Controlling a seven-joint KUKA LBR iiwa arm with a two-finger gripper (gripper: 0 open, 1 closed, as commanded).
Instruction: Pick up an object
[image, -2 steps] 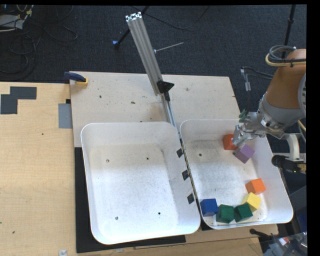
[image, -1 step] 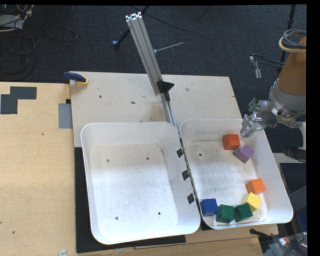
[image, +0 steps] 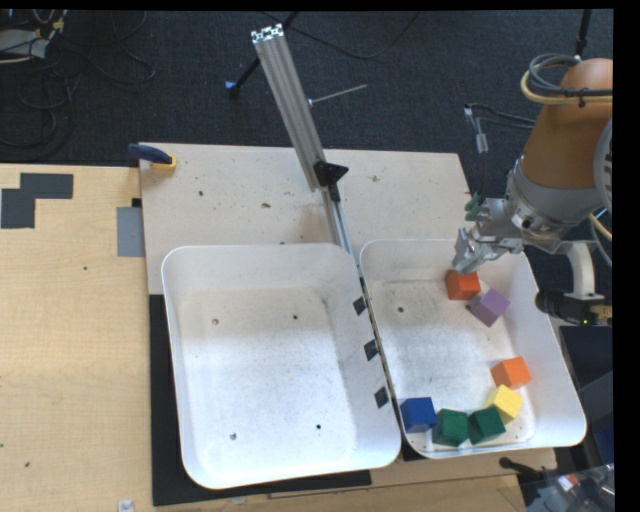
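- Over the right bin (image: 560, 400), near its far wall, the gripper (image: 470, 256) is seen just above the red-orange cube (image: 462, 285); finger spread cannot be told.
- Step judged: approach/descent, nothing grasped.
- Next: straight drop, closing on the cube while the purple block (image: 488, 306) beside it is avoided.
- No legible writing.

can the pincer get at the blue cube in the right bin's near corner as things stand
Probably yes. The blue cube lies uncovered from above, but it sits against the bin's left wall with a green cube touching its other side, so finger room looks tight. The pincer hangs over the red cube.
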